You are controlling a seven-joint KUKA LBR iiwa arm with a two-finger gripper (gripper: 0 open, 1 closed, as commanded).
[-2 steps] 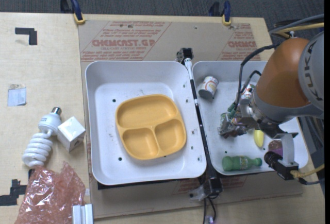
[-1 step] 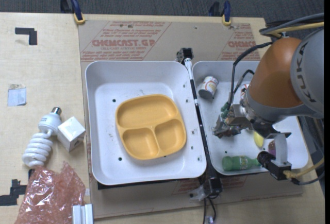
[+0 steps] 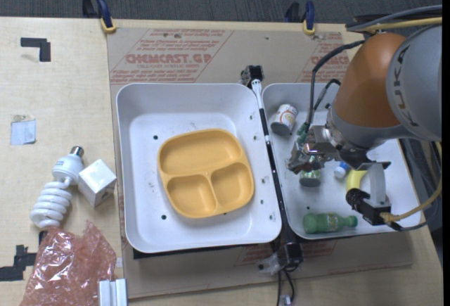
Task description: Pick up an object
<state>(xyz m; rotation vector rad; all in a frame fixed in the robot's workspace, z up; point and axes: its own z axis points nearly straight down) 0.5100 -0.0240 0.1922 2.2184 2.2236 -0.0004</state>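
Note:
My gripper (image 3: 308, 158) reaches down into the right bin (image 3: 401, 217), near its middle. Directly beneath it lies a small dark round object (image 3: 309, 179), which may be touching the gripper. A green bottle (image 3: 329, 222) lies on its side at the bin's front. At the back left of the bin, a small white can (image 3: 285, 118) lies tipped over. A yellow item (image 3: 356, 178) and a small blue piece (image 3: 340, 170) sit just right of the gripper, partly under the arm.
In the left bin (image 3: 133, 157) sits a yellow divided plate (image 3: 205, 172). On the bench to the left lie a spiral light bulb (image 3: 58, 185), a white box (image 3: 97, 181) and a crumpled red bag (image 3: 67, 269). The arm's orange band (image 3: 369, 79) overhangs the right bin's back.

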